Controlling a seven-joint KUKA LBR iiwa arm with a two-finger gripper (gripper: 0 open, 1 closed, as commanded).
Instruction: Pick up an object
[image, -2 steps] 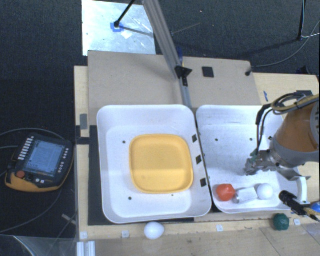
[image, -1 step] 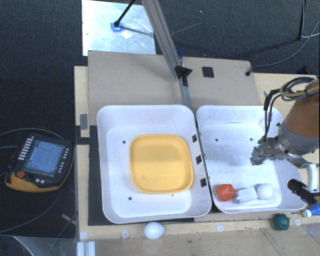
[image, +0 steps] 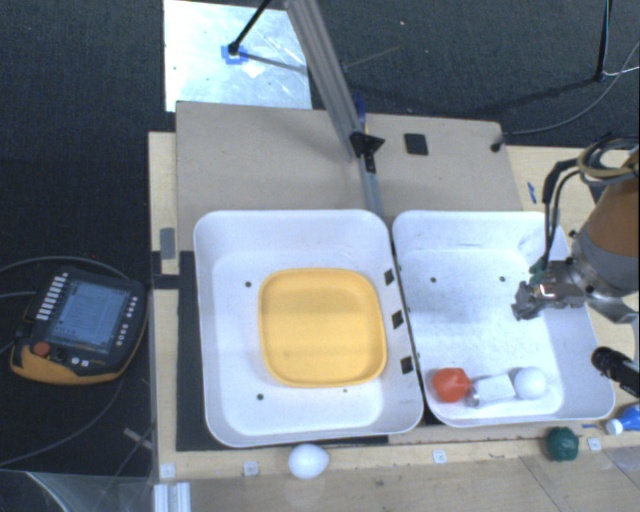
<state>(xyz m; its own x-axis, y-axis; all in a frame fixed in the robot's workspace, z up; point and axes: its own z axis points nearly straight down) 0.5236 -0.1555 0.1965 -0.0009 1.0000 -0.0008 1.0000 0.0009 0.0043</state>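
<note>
Three small things lie in a row against the near wall of the right-hand shallow white plastic bin (image: 470, 250): one red rounded soft-looking object (image: 450, 384), one short white cylindrical piece (image: 490, 389) touching it, and one white ball (image: 530, 382) at the row's far end. Any of them would serve as the object to pick up.

None is held. The gripper (image: 527, 302) hangs over the right side of that bin, near its right wall and well apart from the row; whether it is spread or pressed together I cannot tell at this slant. I judge the step to be the approach, with the grasp not yet made. Next it should travel toward the near wall, settle above one item, likely the ball, and descend.

Counting outward: two bins side by side, one square yellow plastic plate (image: 323, 327) in the left bin (image: 225, 300), one white egg-shaped ball (image: 308, 460) and one dark green ball (image: 561, 443) on the desk (image: 260, 150), one teach pendant (image: 78, 325) on the floor.
</note>
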